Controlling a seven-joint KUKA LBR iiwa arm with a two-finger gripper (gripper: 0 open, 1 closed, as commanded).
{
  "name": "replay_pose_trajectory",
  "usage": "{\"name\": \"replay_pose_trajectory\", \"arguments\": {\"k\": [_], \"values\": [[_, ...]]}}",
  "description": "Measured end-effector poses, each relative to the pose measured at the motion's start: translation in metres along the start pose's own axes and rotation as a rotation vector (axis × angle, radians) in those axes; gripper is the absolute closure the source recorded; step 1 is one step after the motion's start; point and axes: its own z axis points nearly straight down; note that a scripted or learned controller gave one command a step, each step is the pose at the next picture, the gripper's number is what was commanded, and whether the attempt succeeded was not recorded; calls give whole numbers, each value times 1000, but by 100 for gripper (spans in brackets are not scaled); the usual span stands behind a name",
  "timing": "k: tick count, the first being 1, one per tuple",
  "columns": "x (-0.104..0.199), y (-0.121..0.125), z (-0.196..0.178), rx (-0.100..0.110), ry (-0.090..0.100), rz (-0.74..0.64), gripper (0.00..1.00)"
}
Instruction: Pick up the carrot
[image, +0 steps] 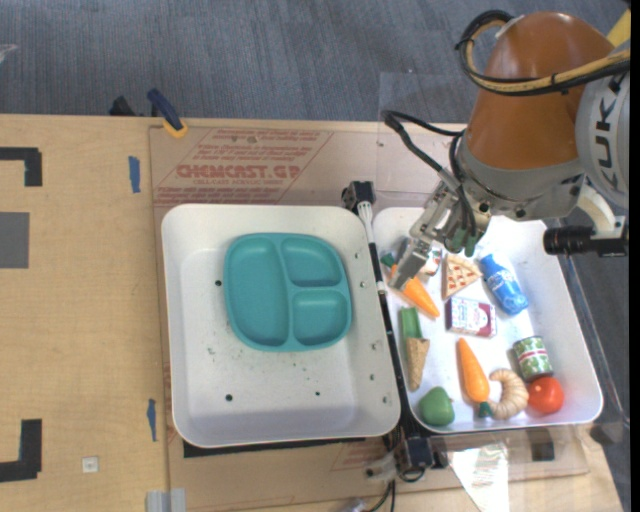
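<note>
Carrot (473, 371) lies in right bin (578, 330), near its front, long axis roughly front-to-back, green end toward the front. A second orange carrot piece (421, 298) sits just below the hand (415, 255), farther back; hand's grip state can't be told.

A teal divided plate (288, 291) lies in the left white bin (190, 390).

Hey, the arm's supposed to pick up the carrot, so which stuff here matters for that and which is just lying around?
Matters for the job:
carrot by the gripper
second carrot
gripper
right bin

Just lying around:
teal plate
pizza slice
blue bottle
tomato
green pepper
left bin
</note>
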Motion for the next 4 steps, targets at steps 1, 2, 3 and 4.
{"name": "replay_pose_trajectory", "arguments": {"k": [1, 2, 3, 4], "values": [[8, -10, 106, 7, 11, 36, 0], [36, -58, 103, 3, 5, -18, 0], [-25, -41, 103, 2, 1, 242, 0], [-9, -33, 103, 4, 5, 352, 0]]}}
